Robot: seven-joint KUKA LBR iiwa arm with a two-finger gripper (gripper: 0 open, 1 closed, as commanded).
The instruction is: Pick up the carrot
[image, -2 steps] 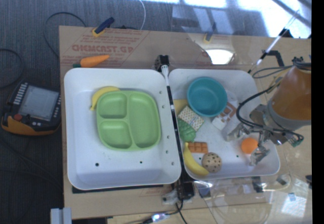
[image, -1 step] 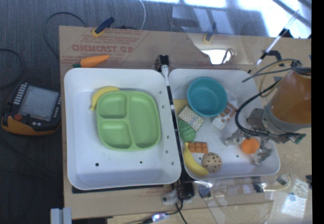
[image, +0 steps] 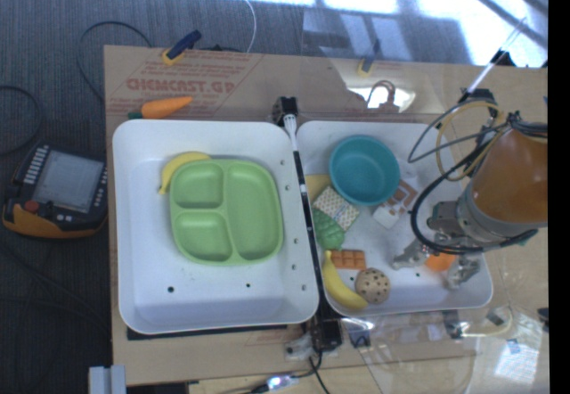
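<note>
Carrot: small orange piece [image: 437,263] low in the right bin [image: 481,296], sitting between the two fingertips; whether it is clamped or merely straddled I cannot tell; a second carrot-like orange thing [image: 166,105] lies on the bench at 11 o'clock, outside the bins
Gripper: two-finger gripper [image: 438,266] down at the bin floor near the bin's 4 o'clock corner; fingers spread, one to each side of the orange piece
Arm: grey wrist with orange band [image: 511,176] at 2 o'clock from the gripper, cables looping above it
Near neighbours: round speckled ball [image: 372,284] at 9 o'clock; banana [image: 337,283] just past it along the bin's left wall; waffle-like orange block [image: 346,258] above them
Further out: teal bowl [image: 364,169] at 11 o'clock; checkered pale packet [image: 333,203] beside a green item
Left bin: green divided plate [image: 224,209] with a yellow banana [image: 181,164] tucked at its upper left
Progress: reach looks done, fingers placed around the orange piece; closing and lifting not yet done, so the pick remains unfinished
</note>
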